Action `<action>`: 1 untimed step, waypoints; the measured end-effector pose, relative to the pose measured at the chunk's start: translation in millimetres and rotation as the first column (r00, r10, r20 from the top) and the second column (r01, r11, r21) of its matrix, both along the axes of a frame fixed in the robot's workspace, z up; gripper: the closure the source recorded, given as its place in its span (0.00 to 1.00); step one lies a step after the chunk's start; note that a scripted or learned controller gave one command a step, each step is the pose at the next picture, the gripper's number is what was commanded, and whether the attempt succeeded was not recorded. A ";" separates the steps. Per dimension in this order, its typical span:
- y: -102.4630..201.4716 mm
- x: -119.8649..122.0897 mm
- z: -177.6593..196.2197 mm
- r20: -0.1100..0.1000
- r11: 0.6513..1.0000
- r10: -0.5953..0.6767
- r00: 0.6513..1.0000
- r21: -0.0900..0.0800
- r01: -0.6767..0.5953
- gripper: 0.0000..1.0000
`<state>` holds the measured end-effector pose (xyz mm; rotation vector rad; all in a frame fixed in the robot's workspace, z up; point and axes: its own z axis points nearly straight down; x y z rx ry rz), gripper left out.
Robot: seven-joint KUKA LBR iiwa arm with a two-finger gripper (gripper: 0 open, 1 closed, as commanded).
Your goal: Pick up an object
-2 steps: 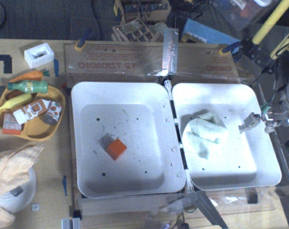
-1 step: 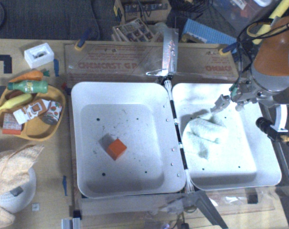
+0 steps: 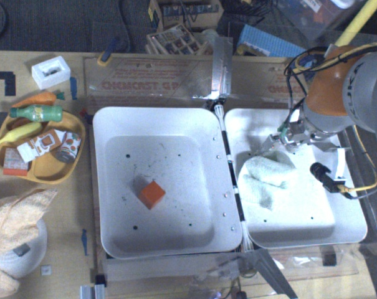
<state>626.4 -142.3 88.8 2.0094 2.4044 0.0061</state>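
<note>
Jaws on the gripper [image 3: 281,136], spread or pinched I cannot tell, are hovering by the soft, light cloth [image 3: 267,176]; pinching a raised fold looks best.

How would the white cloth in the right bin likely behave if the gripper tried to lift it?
The white cloth lies crumpled with soft folds, so it would probably drape and sag, not hold shape. It looks light. A pinch from the gripper might catch only one fold.
</note>
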 end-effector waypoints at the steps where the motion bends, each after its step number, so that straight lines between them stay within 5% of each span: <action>1: 0.7 1.7 11.9 0.005 1.000 0.003 1.000 0.000 -0.003 1.00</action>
